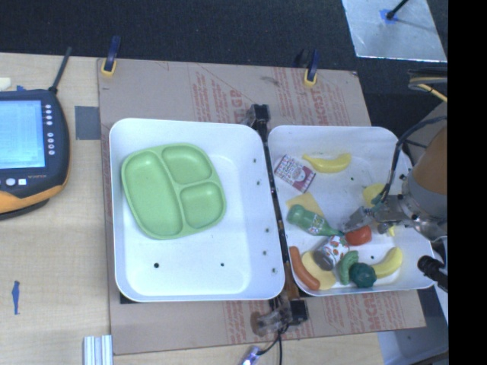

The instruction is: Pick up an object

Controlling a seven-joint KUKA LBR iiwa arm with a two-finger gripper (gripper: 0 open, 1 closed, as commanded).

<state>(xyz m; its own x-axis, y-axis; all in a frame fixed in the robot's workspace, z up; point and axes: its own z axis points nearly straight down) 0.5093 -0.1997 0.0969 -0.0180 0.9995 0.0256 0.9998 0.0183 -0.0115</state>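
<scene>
Left bin (137, 280) white, holding my pale green divided plate (173, 190). Right bin (335, 135) white: yellow banana (328, 161), red-and-white packet (294, 172), dark green bottle (308, 220), red tomato (358, 235).

A robotics lab here: an orange-edged handheld control pendant with a screen (27, 149) lies left of the clamped brown cardboard sheet (190, 97).

Faint red printed lettering on the brown cardboard sheet (228, 90) under the bins, too blurred to read. Small red-and-white packet (294, 172) in right bin, print illegible.
</scene>
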